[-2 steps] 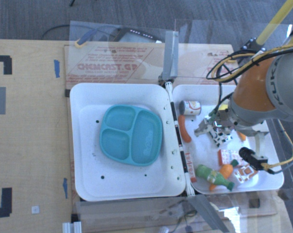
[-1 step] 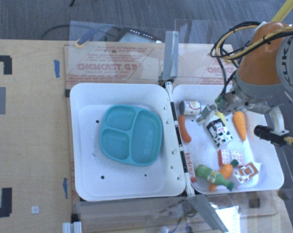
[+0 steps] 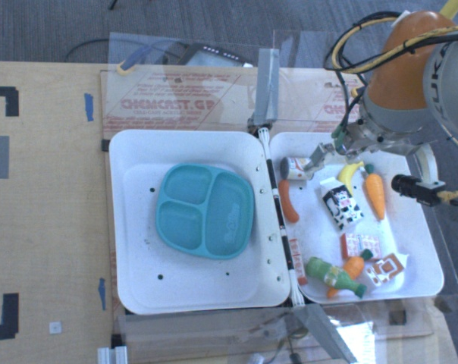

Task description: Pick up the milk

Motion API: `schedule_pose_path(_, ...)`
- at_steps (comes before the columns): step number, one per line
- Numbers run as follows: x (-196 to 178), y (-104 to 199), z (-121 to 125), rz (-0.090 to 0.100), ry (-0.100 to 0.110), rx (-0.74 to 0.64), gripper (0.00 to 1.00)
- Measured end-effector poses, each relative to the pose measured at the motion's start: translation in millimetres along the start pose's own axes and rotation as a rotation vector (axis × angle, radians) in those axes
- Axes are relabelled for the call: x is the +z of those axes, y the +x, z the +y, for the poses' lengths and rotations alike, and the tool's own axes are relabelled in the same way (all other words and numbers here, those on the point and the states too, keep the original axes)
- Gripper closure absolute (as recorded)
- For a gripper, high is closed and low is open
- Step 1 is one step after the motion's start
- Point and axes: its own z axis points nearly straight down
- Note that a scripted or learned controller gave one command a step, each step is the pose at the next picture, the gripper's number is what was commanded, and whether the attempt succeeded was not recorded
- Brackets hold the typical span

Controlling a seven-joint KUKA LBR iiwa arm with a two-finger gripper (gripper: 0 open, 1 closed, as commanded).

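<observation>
The milk (image 3: 341,205) is a small carton with black and white cow patches. It lies on its side in the middle of the right bin (image 3: 430,268). My gripper (image 3: 317,160) reaches down from the grey and orange arm at the upper right. It hangs over the bin's back left part, beside a small can (image 3: 296,167). The milk lies a little to the front right of the gripper, apart from it. Nothing is seen in the gripper's hold.
Around the milk lie a banana (image 3: 350,174), a carrot (image 3: 375,194), a red sausage (image 3: 288,202), a red and white carton (image 3: 362,244), a green bottle (image 3: 334,273) and a waffle-print pack (image 3: 386,268). A teal divided plate (image 3: 206,211) sits in the left bin (image 3: 130,203).
</observation>
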Motion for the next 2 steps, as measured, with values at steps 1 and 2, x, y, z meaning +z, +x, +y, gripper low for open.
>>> schedule_pose_path(1, 89.3, -28.3, -34.4, 0.001, -0.001, -0.203, 0.00)
schedule_pose_path(2, 78.7, -29.1, -33.4, -0.002, -0.005, -0.201, 1.00)
